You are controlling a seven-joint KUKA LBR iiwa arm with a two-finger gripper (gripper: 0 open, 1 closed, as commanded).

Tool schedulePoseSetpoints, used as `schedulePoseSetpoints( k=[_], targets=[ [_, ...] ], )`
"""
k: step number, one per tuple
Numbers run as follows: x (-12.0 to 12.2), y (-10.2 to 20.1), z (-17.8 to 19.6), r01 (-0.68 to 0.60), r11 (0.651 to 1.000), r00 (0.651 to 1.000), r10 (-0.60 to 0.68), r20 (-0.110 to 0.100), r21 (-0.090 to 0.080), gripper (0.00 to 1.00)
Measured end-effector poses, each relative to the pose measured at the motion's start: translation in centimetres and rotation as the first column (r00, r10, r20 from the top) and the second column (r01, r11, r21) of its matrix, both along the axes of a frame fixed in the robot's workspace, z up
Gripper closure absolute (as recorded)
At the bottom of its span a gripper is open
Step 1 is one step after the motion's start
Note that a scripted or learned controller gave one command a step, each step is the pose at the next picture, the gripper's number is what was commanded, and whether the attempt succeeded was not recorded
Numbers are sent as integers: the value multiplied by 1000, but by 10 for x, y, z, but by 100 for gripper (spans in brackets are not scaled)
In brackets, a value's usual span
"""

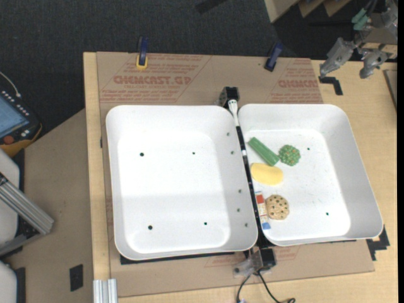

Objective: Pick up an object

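The right bin [341, 169] holds several small objects along its left side. A green stick [262, 151] lies at a slant, with a round green bumpy piece [290, 154] just to its right. Below them sits a yellow lemon-shaped piece [267, 174], and lower still a round cookie with dark chips [276, 206]. A small red, white and blue item [261, 208] lies against the bin's left wall beside the cookie. My gripper [351, 57] hangs at the top right, above the bench's back edge and well away from the objects, its two fingers spread apart and holding nothing.
The left bin [126, 182] stands beside the right one on a brown board. Two clamps [142, 53] [274, 56] pin the board's back edge. A black bracket [228, 96] sits between the bins at the back, and a cable connector [260, 261] at the front.
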State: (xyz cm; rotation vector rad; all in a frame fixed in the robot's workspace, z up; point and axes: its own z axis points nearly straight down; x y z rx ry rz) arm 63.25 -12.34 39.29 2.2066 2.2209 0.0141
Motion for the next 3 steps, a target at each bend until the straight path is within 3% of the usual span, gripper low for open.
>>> schedulePoseSetpoints(
  k=[1, 2, 3],
  targets=[
    [-63, 47, 152, 0, 1000, 1000, 0, 9, 0, 0],
    [-61, 44, 151, 5, 1000, 1000, -5, -7, -2, 100],
    [-98, 113, 143, -1, 1000, 1000, 1, -16, 3, 100]
  ],
)
